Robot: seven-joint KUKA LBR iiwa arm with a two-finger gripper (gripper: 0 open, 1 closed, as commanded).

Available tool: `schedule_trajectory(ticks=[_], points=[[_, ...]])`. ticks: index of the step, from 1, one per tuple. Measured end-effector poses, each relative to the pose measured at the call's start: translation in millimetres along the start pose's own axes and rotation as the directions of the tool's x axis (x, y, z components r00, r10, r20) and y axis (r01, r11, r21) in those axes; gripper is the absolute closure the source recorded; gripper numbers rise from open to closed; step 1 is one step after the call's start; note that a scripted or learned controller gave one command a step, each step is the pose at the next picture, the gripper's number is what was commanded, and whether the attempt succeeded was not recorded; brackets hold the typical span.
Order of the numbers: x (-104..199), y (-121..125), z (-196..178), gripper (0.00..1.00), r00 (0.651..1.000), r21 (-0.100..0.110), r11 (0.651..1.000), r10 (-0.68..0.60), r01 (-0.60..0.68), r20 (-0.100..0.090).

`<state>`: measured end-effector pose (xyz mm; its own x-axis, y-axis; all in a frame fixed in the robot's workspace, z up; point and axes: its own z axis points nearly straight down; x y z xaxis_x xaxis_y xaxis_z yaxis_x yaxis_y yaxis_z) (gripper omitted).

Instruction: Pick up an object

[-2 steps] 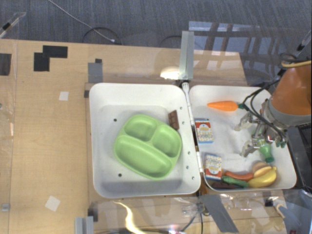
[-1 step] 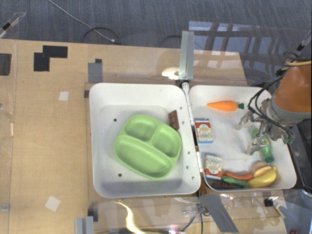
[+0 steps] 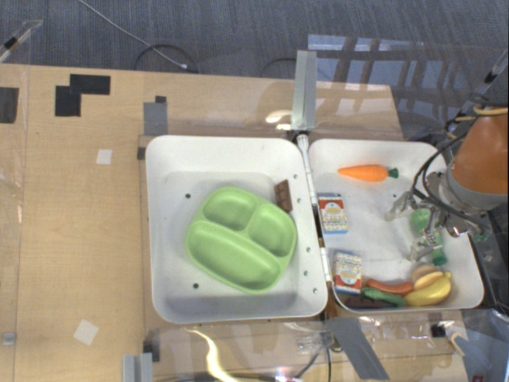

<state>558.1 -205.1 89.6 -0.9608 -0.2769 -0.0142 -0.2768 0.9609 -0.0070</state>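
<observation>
Pale wooden desk (image 3: 71,237), its near edge lowest in the view, carries 2 shallow white bins: the left white bin (image 3: 171,165) and the right white bin (image 3: 362,150), touching along a shared rim. Reaching in from the right, the grey arm with its orange band (image 3: 481,161) is cut off by the view's edge. A light green divided plastic plate (image 3: 238,237) lies in the left bin, with a small brown bar (image 3: 282,196) at its upper right edge.

In the right bin, the hand (image 3: 412,228) hangs low with its metal fingers (image 3: 399,206) apart. A small green object (image 3: 420,218) sits between them, partly hidden, so its long axis is hard to make out and no grip on it is visible. An orange toy carrot (image 3: 362,173) lies left to right, tip pointing left. A yellow banana (image 3: 429,290) and a red pepper (image 3: 390,287) crowd the near right corner, and 2 small printed cartons (image 3: 332,213) stand near the shared rim.
</observation>
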Motion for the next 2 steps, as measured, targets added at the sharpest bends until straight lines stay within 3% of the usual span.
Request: schedule_trajectory(ticks=[1,2], points=[[-6,0,-16,1.00,1.000,0.007,1.000,-0.007,0.007,0.015],[-73,3,-161,1.00,0.990,0.003,0.990,0.143,-0.143,0.009]])
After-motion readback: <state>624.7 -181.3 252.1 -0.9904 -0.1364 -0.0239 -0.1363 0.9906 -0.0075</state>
